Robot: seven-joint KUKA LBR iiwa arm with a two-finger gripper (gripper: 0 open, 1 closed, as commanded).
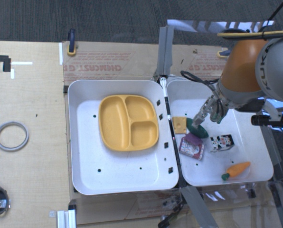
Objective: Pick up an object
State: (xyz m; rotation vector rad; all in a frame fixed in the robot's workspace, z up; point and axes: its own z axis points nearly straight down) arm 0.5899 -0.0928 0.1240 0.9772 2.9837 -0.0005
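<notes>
The arm (274, 65) bears the letters "KU"; print on the cardboard (103, 61) is too blurred to read.

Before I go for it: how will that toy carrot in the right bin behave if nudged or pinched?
The toy carrot looks tapered and round, so a nudge would probably roll it in an arc. It lies free near the right bin front wall. Its smooth surface may slip from a pinch.

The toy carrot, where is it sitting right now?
The toy carrot lies in the right-hand bin, near its front right corner, just below the small black-and-white carton.
</notes>
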